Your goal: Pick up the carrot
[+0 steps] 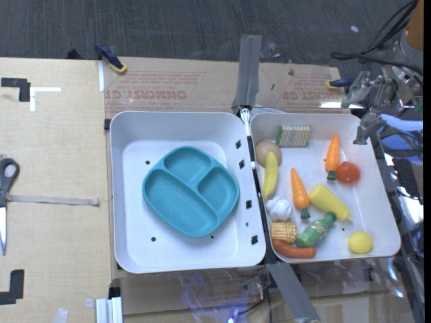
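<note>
The claw [369,113] hung over the right bin's [387,200] far right corner — whether open or closed I couldn't tell. Two carrots lay in that bin: one [298,189] mid-bin, one [333,155] touching the tomato [347,173]. A descent might nudge the tomato or catch the banana [270,173] — everything sat crowded. The left bin [121,200] held a blue plate [191,191].

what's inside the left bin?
The left bin holds one blue divided plate, lying flat with its three compartments bare. Whatever part of the bin floor lies under the plate is covered.
</note>
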Available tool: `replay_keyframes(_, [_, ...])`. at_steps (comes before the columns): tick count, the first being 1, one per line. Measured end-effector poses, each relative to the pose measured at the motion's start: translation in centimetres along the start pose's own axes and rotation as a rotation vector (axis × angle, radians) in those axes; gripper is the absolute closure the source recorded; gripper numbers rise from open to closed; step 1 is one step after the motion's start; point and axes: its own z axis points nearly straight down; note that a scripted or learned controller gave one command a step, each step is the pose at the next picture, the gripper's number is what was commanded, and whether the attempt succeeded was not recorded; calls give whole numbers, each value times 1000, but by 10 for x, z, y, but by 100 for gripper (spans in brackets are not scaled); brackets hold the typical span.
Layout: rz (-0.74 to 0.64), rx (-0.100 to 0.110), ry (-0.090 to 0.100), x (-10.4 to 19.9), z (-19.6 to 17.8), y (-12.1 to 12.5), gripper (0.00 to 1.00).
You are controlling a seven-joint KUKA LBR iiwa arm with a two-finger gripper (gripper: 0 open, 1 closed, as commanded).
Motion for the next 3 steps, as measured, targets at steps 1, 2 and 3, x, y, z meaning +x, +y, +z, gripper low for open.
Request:
replay_keyframes(1, [106, 0, 2, -22, 123, 9, 0])
replay_keyframes(2, [100, 0, -1, 33, 193, 75, 0])
replay_keyframes(3, [385, 0, -1, 81, 193, 67, 0])
